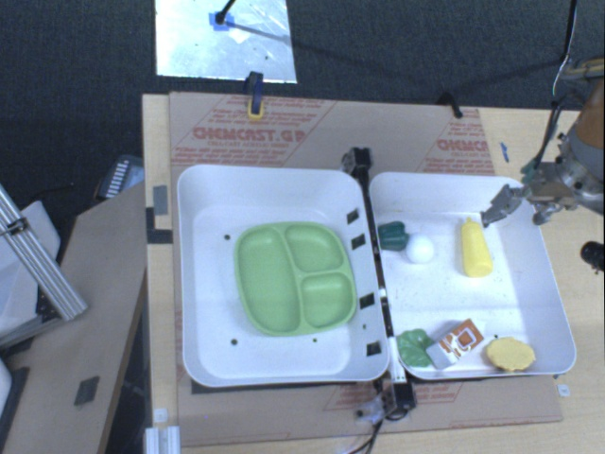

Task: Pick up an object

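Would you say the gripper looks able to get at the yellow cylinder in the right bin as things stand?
Probably yes: the gripper hangs just right of the yellow cylinder, which lies apart from the white ball, nothing over it.

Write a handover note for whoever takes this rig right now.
Tool: at the right bin's far right edge, above the bin, holding nothing that can be seen.
Right bin: yellow cylinder near the tool, white ball, dark green piece, green lump, small box, yellow disc along the near wall.
Left bin: green divided plate.
Done: nothing picked yet.
Left: grasp one object and lift it; the yellow cylinder looks nearest.
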